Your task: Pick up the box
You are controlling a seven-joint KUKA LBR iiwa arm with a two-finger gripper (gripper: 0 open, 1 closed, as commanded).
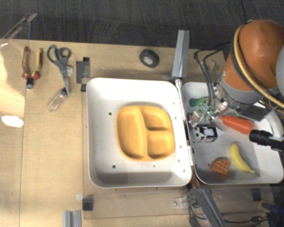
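One rigid, likely light yellow divided box (145, 131) lies near the claw (203, 126), its state unreadable; the divider wall looks grippable.

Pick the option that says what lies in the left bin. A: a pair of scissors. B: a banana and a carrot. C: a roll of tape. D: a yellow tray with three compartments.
D: the yellow tray with three compartments lies in the middle of the left bin.
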